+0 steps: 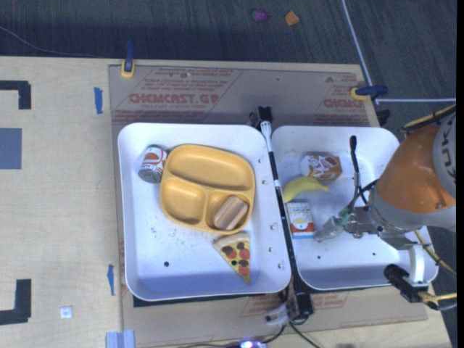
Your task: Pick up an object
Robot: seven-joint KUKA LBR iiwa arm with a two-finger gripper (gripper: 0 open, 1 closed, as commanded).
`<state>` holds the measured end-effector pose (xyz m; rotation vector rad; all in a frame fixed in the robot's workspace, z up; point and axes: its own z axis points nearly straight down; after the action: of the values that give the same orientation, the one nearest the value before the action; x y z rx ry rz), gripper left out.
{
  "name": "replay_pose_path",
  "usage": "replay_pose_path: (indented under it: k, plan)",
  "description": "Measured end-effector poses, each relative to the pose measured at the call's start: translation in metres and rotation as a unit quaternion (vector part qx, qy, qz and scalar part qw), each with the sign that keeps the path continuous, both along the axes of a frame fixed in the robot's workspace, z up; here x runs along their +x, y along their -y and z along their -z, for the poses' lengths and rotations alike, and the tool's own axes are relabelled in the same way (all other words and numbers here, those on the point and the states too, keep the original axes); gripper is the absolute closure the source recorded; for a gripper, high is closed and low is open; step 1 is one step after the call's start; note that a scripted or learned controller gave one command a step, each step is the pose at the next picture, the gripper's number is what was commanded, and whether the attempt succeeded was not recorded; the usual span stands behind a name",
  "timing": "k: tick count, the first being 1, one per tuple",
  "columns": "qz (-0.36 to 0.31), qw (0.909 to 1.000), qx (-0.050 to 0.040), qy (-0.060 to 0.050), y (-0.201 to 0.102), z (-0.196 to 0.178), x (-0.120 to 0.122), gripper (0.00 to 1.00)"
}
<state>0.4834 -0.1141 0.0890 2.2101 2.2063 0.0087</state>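
White plastic, two shallow bins side by side on a cardboard sheet [239,85] clamped to the bench. My arm [417,176] comes in over the right bin's [348,274] right wall, orange band uppermost. My claw [335,227] sits low near the middle of the right bin, tips towards the divider. From this angle I cannot tell how far it is parted, and nothing shows between the tips.

Right bin contents, all in its left half:
- banana [304,188], lying crosswise near the left wall
- small carton [300,219], touching the banana on the near side, just beside my claw's tips
- brown and white packet [322,167], towards the far edge, just past the banana

Open floor: the near-left corner and the near edge of the right bin. The far-right corner is crossed by my cable [354,169].

Left bin [138,267] contents:
- yellow divided tray [203,187], centre to far-right, with a hot dog bun [230,212] in its near-right compartment
- soda can [151,164] on its side at the tray's far-left edge, touching it
- pizza slice [236,255] near the near-right corner, just below the tray

Left bin's near-left corner and left edge are bare floor.

Divider between bins carries a black clip [262,116] at the far end.
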Motion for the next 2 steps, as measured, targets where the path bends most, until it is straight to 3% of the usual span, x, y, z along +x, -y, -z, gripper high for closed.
replay_pose_path:
  k: [2]
  plan:
    - [0.005, 1.0, -0.0052, 0.001, -0.0122, -0.0004, -0.0005, 0.0]
